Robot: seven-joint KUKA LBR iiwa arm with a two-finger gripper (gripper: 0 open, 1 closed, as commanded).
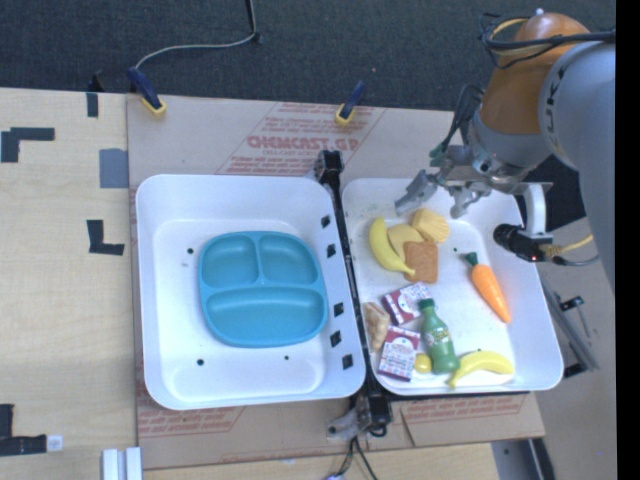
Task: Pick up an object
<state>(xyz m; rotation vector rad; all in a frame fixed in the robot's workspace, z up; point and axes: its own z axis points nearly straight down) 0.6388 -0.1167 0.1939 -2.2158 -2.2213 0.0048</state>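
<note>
The left bin holds one blue divided plate. The right bin holds two bananas, at ten and six o'clock, one carrot at three, one green bottle and several small snacks. The arm enters at one o'clock; its gripper hangs fingers apart, empty, above the pale food.
</note>
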